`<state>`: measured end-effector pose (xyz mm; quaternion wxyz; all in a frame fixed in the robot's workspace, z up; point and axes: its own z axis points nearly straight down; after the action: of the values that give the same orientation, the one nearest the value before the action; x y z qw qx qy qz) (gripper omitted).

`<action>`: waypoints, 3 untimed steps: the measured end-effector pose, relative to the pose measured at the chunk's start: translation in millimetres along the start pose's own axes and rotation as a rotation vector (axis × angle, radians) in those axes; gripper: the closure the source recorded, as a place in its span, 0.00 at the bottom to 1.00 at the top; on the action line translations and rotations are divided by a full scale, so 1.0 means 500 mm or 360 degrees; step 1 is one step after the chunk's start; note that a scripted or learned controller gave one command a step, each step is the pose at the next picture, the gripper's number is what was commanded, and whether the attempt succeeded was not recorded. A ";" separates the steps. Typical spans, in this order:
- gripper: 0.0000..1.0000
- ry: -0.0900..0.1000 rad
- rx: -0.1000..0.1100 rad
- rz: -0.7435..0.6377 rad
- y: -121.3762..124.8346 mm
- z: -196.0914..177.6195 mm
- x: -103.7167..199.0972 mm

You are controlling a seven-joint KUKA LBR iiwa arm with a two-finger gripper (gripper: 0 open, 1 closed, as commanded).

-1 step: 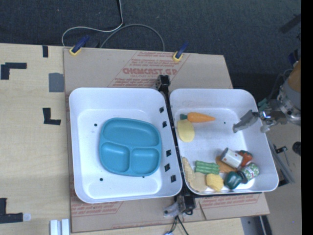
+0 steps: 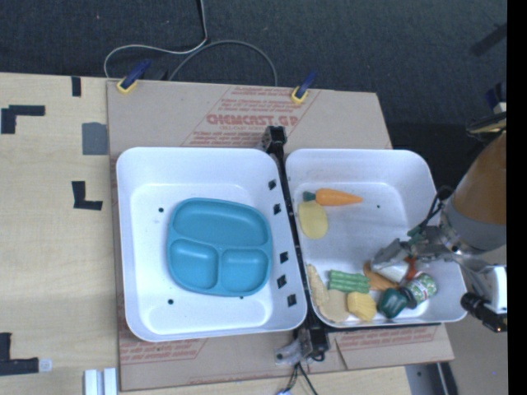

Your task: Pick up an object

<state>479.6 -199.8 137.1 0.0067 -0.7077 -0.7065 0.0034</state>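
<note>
Green can (image 2: pixel 409 295) lies just below the tool (image 2: pixel 395 253), looking light, stiff and slippery. Judged best gripped across its round middle. Whether the tool is spread or pressed together, I cannot tell.

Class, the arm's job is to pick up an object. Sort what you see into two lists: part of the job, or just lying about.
Part of the job:
gripper
carrot
yellow piece
green piece
small can

Just lying about:
blue divided plate
two clamps
cable
</note>
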 end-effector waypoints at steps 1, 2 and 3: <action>0.00 -0.0019 -0.0033 -0.0006 0.024 0.105 0.134; 0.00 -0.0016 -0.0037 -0.0007 0.118 0.097 0.203; 0.00 -0.0010 -0.0031 -0.0005 0.194 0.097 0.206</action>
<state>576.2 -96.9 87.9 -0.0024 -0.7066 -0.7076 -0.0012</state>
